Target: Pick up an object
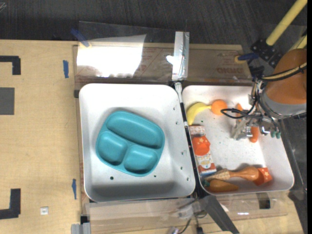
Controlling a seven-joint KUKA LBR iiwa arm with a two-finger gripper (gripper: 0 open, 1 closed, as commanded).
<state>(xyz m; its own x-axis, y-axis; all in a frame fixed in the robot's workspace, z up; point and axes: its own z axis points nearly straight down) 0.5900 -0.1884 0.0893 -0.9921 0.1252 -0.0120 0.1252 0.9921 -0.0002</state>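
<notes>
My gripper [247, 129] hangs low over the right part of the right bin [278, 160], with the orange-banded arm [287, 84] behind it. A small orange piece [254, 136] lies right at the gripper's tip; whether it is gripped is unclear. A yellow banana [196, 111] and an orange ball [219, 106] lie at the bin's far left. A white and orange carton [201, 152] lies along the left wall. A brown bottle-shaped object [235, 175] with an orange end [263, 175] lies along the near wall.
The left bin [92, 101] holds a teal divided plate [130, 142]. A clear plastic sheet [112, 52] and a taped strip [181, 55] lie behind the bins. Dark cables [234, 113] trail beside the gripper. Bare bin floor [229, 147] lies between the carton and the gripper.
</notes>
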